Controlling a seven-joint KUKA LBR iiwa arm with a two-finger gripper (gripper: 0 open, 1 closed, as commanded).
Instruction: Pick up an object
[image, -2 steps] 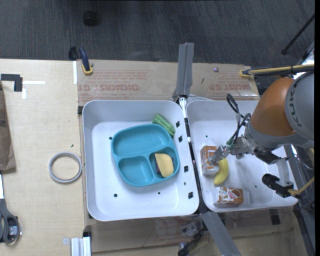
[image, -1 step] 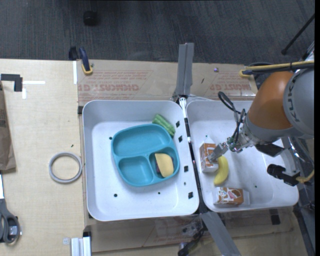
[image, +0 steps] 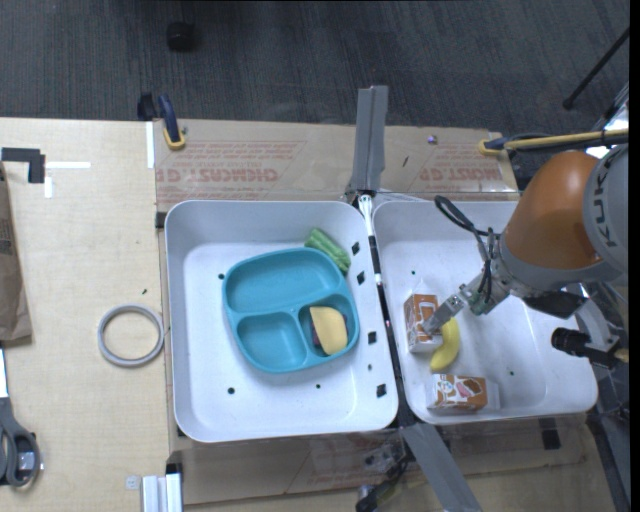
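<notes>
My gripper (image: 437, 318) is low in the right bin (image: 540, 385), its fingers straddling the upper end of a yellow banana (image: 446, 346). A small brown and white carton (image: 419, 322) lies right against the gripper's left side. A second brown carton (image: 459, 393) lies near the bin's front edge. The banana rests on the bin floor, and I see the fingers slightly apart around its tip. In the left bin (image: 200, 390) sits a blue divided tray (image: 268, 300) with a yellow object (image: 330, 328) in its right compartment and a green item (image: 329, 248) behind it.
The divider between the bins (image: 378, 300) runs close to the left of the cartons. A roll of tape (image: 131, 334) lies on the bench at left, scissors (image: 18, 452) at the lower left. The arm's orange band (image: 556, 210) hangs over the right bin's back.
</notes>
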